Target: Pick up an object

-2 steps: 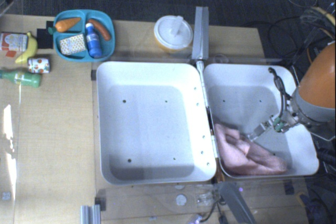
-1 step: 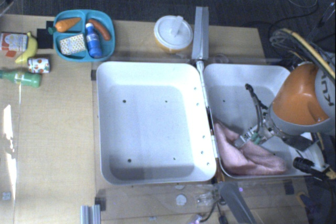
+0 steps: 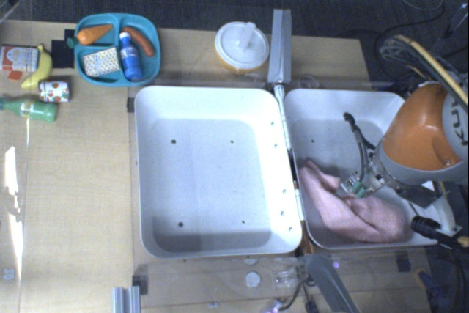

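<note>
Reaching into the right bin, the end effector sits low on the pink cloth; whether its tips are spread or pinched cannot be told. Grasp stage: next, a secure pinch, then lifting.

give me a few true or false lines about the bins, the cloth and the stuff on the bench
1. A pink cloth lies in the right bin. True.
2. The hand is over the left bin. False: it is low over the cloth in the right bin.
3. A blue tray sits on the bench beyond the left bin. True.
4. The banana lies in the left bin. False: it is on the bench, left of the tray.
5. The arm's orange band is above the right bin. True.
</note>
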You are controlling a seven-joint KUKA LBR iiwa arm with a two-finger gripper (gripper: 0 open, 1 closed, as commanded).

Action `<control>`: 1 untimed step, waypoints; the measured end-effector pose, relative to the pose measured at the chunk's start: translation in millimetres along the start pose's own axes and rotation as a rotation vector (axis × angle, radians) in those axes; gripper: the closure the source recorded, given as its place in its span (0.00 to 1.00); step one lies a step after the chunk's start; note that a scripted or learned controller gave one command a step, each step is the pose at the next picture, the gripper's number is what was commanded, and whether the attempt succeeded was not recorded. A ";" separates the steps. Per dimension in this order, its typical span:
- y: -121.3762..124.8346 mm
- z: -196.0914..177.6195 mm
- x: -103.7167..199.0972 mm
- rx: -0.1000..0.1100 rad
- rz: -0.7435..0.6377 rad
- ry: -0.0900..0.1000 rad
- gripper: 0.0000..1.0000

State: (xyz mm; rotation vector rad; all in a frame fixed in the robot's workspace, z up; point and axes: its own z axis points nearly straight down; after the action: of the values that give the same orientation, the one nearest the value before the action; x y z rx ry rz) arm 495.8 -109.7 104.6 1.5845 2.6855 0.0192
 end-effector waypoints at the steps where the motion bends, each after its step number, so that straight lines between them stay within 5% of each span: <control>1: 21.3 -48.3 -35.4 0.023 0.390 0.008 1.00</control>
State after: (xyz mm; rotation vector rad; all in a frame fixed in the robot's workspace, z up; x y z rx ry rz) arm 530.3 -130.3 153.8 2.0895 2.3430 0.0014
